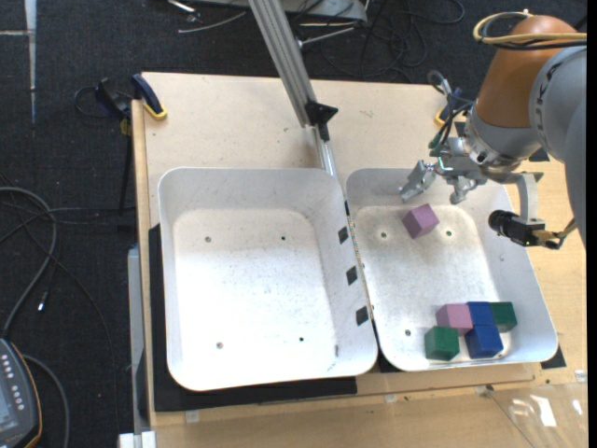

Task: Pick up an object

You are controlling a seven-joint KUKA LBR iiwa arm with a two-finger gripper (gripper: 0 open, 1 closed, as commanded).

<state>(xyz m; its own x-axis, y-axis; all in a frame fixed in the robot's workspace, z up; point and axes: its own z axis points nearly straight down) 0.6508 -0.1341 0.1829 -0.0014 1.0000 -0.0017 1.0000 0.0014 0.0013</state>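
Note:
A purple block lies by itself near the far end of the right bin. My gripper hangs just above and behind it, fingers spread wide, open, with nothing between them. The left fingertip and the right one stand on either side of the block's far edge. At the bin's near right corner sits a cluster: a pink block, a blue block, a green block and a darker green block.
The left bin sits beside the right one, with a ridge and black clips between them. A slanted metal pole reaches down to the bins' far junction. A yellow-handled clamp grips the bench's far left corner.

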